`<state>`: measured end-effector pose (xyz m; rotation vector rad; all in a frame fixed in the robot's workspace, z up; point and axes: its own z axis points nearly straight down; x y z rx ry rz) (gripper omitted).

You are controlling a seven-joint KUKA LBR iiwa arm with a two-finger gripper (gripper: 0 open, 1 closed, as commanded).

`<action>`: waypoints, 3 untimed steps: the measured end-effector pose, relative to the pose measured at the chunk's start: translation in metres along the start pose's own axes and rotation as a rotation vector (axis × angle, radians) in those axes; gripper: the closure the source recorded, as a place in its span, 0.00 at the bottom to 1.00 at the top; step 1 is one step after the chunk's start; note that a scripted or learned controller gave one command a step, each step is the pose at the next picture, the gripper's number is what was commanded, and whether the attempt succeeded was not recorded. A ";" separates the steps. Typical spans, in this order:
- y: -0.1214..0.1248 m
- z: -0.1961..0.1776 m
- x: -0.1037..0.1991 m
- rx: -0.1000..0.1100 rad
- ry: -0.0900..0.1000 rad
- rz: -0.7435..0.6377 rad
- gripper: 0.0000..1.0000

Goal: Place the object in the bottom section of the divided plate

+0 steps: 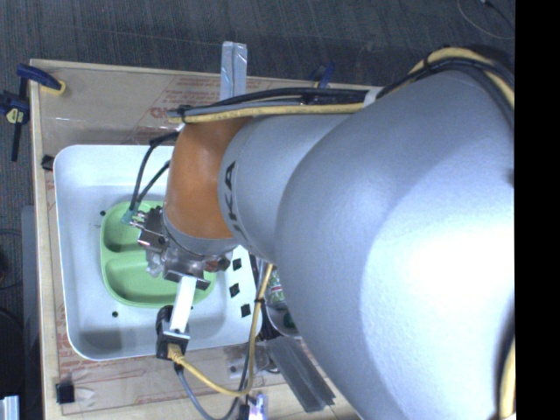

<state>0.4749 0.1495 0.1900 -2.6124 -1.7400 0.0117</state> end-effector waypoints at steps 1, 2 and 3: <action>-0.011 0.007 0.027 -0.001 0.001 -0.329 1.00; -0.011 0.007 0.027 -0.001 0.001 -0.330 0.00; 0.014 0.011 0.042 -0.004 0.002 -0.394 0.00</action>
